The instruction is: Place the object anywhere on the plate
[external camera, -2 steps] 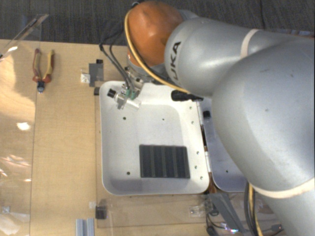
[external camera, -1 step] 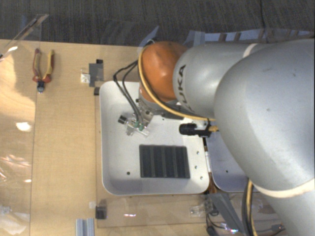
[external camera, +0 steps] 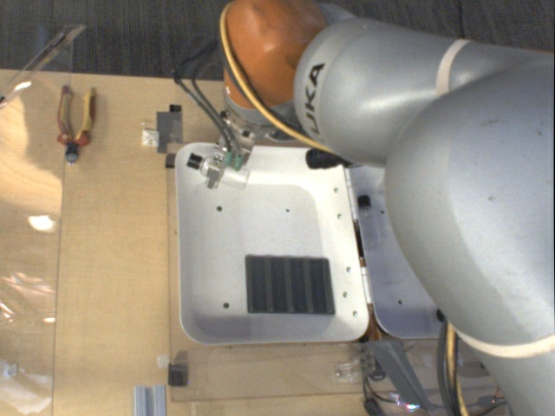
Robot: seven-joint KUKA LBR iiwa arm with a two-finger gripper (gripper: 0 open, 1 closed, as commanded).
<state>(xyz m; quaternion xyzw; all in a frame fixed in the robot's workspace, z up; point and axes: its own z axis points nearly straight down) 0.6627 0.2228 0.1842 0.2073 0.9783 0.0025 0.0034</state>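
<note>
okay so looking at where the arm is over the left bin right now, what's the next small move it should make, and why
Probably a short move from the back left corner toward the dark ribbed plate. The gripper sits at the far corner of the left bin, well away from the plate at the bin's near side. Whether it carries anything is too small to tell, so it should confirm that before lowering.

The arm (external camera: pixel 416 146) covers most of the right bin (external camera: pixel 395 306), so what's in there is anyone's guess. Pincer (external camera: pixel 221 165) is tiny and blurry at the left bin's (external camera: pixel 195 258) top corner. The arm itself runs off the right edge.
</note>
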